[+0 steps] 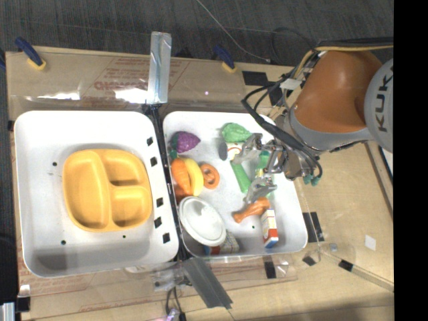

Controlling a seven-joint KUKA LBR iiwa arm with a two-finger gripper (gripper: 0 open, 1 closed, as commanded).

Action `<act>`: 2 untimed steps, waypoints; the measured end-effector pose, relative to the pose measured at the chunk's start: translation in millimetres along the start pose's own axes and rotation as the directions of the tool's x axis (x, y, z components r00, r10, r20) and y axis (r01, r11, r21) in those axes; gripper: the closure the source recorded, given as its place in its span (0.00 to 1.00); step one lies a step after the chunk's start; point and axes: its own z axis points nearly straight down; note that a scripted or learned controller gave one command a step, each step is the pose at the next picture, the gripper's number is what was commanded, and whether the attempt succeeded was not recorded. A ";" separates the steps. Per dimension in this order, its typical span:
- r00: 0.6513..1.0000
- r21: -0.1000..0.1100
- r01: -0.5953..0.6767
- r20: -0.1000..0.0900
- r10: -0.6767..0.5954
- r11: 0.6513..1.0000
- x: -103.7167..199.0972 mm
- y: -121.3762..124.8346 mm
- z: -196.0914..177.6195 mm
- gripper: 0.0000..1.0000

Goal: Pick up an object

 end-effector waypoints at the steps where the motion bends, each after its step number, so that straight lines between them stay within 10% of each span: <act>1: 1.000 -0.001 0.029 0.005 -0.029 1.000 -85.0 -45.5 118.4 0.00; 2: 0.995 -0.001 0.105 0.003 -0.105 0.995 -43.1 -67.9 149.2 0.00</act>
